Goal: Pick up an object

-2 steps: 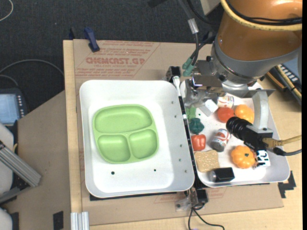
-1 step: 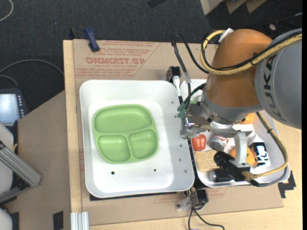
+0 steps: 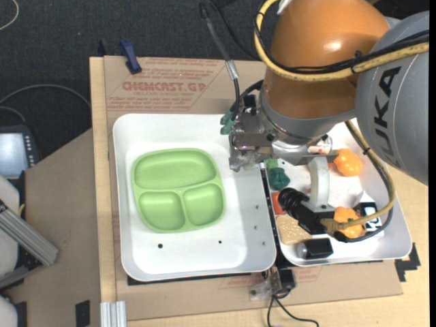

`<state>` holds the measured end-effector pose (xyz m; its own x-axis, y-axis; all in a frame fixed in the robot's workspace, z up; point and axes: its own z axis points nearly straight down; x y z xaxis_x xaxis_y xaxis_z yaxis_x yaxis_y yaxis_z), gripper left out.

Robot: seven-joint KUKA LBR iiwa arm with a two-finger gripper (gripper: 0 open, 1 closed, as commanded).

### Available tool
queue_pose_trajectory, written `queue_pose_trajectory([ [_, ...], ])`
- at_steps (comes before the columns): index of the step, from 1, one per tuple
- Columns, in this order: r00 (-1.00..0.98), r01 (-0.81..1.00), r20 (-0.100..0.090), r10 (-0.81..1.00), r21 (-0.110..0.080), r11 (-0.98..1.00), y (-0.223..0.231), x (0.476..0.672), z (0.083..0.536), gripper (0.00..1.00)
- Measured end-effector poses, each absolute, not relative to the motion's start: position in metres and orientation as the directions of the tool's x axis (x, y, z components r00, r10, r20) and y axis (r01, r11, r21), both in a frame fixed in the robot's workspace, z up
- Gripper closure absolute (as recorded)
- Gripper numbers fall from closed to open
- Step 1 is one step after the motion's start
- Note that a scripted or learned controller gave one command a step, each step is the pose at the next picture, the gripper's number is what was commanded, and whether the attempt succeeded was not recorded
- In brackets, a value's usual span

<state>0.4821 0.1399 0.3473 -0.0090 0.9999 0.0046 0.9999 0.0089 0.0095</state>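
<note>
Gripper hangs over the 3 o'clock rim of the left bin; its opening and any load cannot be determined. Teal piece lies near, at 4 o'clock, in the right bin. Green tray lies at 8 o'clock, in the left bin.

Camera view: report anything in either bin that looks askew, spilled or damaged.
Nothing looks spilled or damaged. The green divided plate lies flat in the left bin, turned slightly off square to its walls. The small things in the right bin are crowded together.
</note>
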Motion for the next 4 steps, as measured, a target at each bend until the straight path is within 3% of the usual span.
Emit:
queue_pose_trajectory([
  [1, 0.003, 1.0, -0.003, 1.0, -0.007, -0.003, 0.119, 0.52, 0.087, 1.0],
  [2, 0.002, 1.0, 0.003, 1.0, 0.005, -0.002, 0.122, 0.523, 0.107, 1.0],
  [3, -0.001, 1.0, 0.0, 1.0, 0.008, 0.001, 0.114, 0.578, 0.087, 1.0],
  [4, 0.006, 1.0, -0.001, 1.0, 0.009, -0.006, 0.055, 0.553, 0.192, 1.0],
])
